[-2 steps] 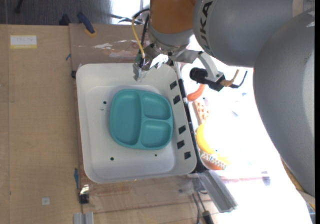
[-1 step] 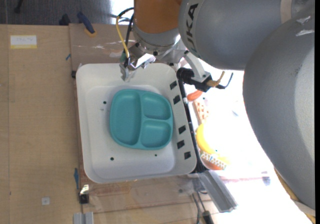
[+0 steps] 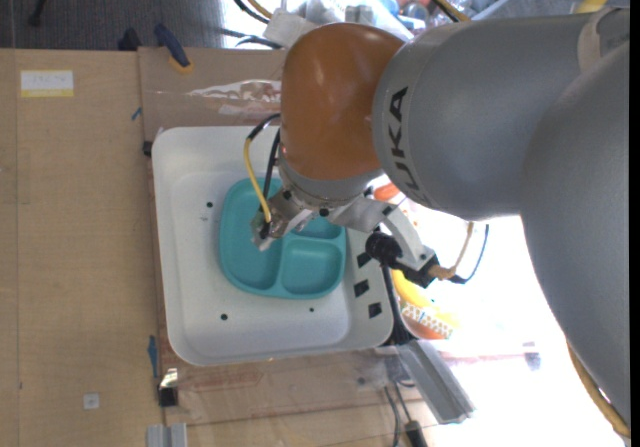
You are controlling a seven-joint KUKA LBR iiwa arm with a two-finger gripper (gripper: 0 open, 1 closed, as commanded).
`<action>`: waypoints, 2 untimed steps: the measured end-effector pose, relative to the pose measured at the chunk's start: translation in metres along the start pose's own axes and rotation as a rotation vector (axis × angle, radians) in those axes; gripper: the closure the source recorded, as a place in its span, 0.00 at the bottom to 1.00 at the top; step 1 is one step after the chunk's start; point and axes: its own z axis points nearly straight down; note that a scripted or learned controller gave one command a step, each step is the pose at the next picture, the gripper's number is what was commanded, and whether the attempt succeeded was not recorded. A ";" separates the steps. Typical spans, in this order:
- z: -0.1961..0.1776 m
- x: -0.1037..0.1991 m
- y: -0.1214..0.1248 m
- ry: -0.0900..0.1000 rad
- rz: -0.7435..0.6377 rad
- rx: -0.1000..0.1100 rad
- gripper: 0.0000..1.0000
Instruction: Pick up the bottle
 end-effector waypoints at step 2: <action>-0.007 -0.094 -0.009 -0.001 -0.227 -0.001 1.00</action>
